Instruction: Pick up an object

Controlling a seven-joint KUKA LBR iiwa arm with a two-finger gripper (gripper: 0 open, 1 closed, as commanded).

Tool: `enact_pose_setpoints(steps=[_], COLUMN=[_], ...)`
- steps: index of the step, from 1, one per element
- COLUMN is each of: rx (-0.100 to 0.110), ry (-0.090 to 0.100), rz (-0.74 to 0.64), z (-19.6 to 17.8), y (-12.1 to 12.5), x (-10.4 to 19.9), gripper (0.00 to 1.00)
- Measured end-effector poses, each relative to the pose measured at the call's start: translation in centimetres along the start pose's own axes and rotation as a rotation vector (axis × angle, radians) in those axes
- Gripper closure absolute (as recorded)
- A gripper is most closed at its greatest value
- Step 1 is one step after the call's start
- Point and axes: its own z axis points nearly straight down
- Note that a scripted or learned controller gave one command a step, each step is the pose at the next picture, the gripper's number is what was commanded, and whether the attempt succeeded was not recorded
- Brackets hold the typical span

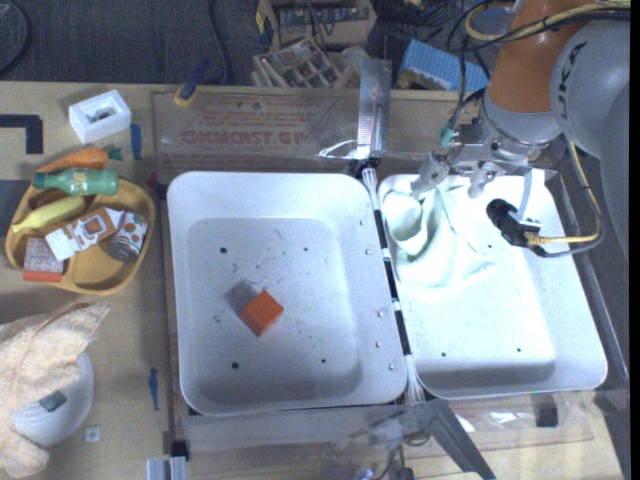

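Your orange block (264, 311) lies alone in the left bin (200, 208), easy to reach. The claw (455, 176) hangs over the right bin's (570, 358) far-left corner, fingers spread and empty, well apart from the block.

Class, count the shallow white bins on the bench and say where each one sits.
2. The left bin holds an orange block. The right bin sits beside it, with the gripper above its far end. No others seem hidden.
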Motion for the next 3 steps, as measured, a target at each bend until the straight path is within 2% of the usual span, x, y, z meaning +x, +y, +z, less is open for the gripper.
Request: enact_pose_setpoints(steps=[1, 2, 3], rx=[0.004, -0.005, -0.002], ry=[0.001, 0.000, 0.001], rz=[0.202, 0.215, 0.204], z=[0.0, 9.7, 9.7], y=[-1.3, -0.5, -1.4], x=[-1.2, -1.4, -4.3], gripper=[0.00, 0.00, 0.00])
